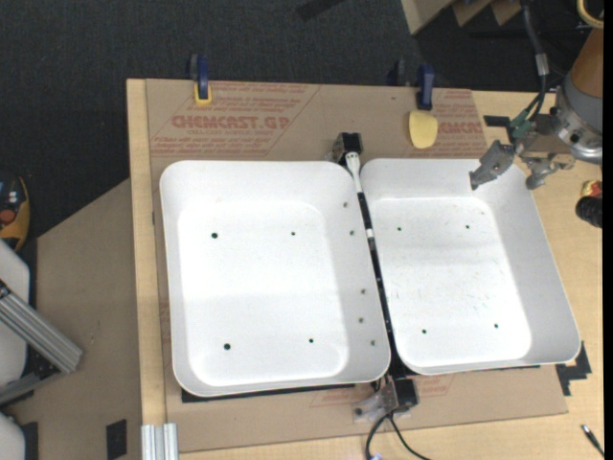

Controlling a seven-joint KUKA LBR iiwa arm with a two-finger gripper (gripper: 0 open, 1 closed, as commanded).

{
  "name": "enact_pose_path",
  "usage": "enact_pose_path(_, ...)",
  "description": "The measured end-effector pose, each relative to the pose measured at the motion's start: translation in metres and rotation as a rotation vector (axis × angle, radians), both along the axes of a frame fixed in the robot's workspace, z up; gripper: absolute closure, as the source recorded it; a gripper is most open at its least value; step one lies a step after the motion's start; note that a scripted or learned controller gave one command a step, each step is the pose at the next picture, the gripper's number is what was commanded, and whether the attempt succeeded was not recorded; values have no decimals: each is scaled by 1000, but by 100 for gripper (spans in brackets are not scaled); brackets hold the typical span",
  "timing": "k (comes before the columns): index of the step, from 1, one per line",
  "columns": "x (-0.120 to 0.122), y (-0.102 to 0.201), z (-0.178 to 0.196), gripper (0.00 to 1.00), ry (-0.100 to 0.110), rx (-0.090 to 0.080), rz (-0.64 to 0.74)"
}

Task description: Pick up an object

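Gripper (512, 166) first: it hangs over the far right corner of the right bin (536, 247), at the end of the arm (586, 94) that comes in from the right edge. Two grey fingers (488, 166) splay out below the wrist, one toward the bin's middle and one toward its right rim, so the gripper looks parted, with nothing between the fingers. A dark cable (538, 60) runs up along the arm.

Beneath it the right bin is a shallow white tray with a few small dark dots on its floor; I see no object lying in it to pick up. The left bin (182, 257) sits just beside it, their rims touching along a dark strip with a small black clip (349, 146) at the far end. Its floor likewise shows just four dark dots.

Both bins rest on a brown board (153, 142) printed with red lettering, which lies on the desk (86, 257). Two blue-and-yellow clamps (200, 77) pin the board's far edge, and a pale yellow, rounded object (422, 128) lies on the board just beyond the right bin, near the right-hand clamp. Cables (383, 420) trail from the near edge between the bins.
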State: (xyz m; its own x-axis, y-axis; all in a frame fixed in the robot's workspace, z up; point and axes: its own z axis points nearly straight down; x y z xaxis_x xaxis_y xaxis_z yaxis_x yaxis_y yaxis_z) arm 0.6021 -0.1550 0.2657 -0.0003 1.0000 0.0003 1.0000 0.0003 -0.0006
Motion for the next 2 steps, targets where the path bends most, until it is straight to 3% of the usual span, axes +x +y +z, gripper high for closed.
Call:
enact_pose_path(1,1,0,11,100,-3,-1,1)
enact_pose_path(2,-11,1,52,100,-7,-3,1)
